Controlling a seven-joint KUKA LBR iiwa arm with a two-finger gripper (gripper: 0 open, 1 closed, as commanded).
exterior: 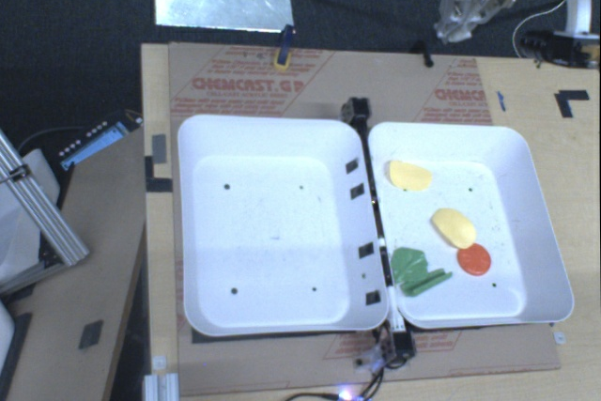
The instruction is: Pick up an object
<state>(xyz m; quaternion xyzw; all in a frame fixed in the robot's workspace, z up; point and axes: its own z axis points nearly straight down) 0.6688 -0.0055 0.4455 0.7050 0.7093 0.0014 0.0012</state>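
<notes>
Four small objects lie in the right bin, at centre right of the frame: a pale yellow piece, a second yellow piece, a red disc touching it, and a green piece. All sit well below the gripper, which hangs at the upper right beyond the bench; I cannot tell how it is set.
</notes>
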